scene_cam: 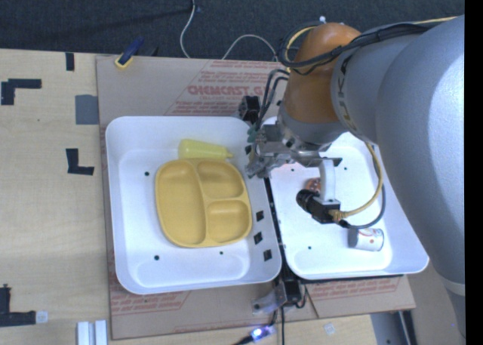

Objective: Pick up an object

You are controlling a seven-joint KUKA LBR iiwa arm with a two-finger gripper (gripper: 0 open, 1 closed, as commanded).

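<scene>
a yellow plastic three-compartment plate lies flat in the middle of the left white bin. its long axis slants from the far left corner toward the near right corner, and its two smaller compartments face the bin's right edge. a pale yellow elongated plastic piece lies along the plate's far rim, touching it. its long axis runs nearly parallel to the bin's far edge, and its right end dips slightly.

the gripper sits over the divide between the bins, just beside the long piece's right end. the wrist hides its tip, so whether it is released or clenched cannot be told. the grey arm covers the far part of the right white bin.

in that bin, a small coppery thing is too small to identify, and a small white cylinder lies toward the near right corner.

bare floor shows along the left bin's left and near edges.
</scene>
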